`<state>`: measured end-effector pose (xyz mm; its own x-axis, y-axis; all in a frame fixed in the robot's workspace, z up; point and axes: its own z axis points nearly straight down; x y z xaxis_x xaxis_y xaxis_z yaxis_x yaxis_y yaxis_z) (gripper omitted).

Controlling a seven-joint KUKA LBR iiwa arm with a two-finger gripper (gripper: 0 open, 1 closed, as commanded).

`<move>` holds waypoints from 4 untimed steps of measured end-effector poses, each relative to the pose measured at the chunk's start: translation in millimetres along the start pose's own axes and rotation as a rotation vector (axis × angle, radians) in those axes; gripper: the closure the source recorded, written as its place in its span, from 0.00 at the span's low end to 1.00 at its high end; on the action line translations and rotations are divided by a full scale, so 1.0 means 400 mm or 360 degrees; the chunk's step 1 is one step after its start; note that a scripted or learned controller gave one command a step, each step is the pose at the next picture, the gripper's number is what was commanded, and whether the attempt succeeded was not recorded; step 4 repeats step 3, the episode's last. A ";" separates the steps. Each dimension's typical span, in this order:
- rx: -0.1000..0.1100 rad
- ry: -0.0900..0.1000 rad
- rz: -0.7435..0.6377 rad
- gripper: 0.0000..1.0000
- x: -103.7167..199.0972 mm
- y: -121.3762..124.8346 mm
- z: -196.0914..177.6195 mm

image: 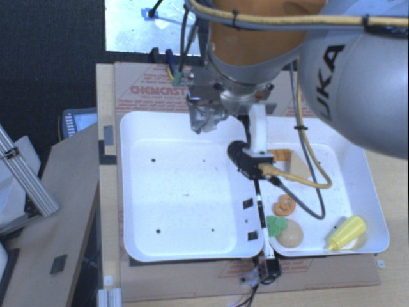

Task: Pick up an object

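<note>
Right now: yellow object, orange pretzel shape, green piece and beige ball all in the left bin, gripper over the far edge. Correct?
Wrong bin. The camera view shows the yellow object, orange pretzel shape, green piece and beige ball in the right bin. The gripper is over the far edge.

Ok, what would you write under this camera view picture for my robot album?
Robot arm leans over two white bins, with a yellow toy, orange toy and beige ball in the right one.

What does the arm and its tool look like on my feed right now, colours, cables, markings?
The arm is glossy grey with dark lettering on its casing and a wide orange band above the wrist. A yellow cable runs across that band, and another yellow cable loops below. The tool is a small grey metal assembly.
</note>
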<state>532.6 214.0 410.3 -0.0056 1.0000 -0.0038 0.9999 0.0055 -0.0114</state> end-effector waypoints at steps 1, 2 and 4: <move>-0.0023 0.0009 0.0010 1.00 -0.097 -0.120 -0.081; -0.0040 0.0017 -0.0003 1.00 0.033 -0.016 -0.326; -0.0021 0.0005 0.0019 1.00 -0.170 -0.055 -0.312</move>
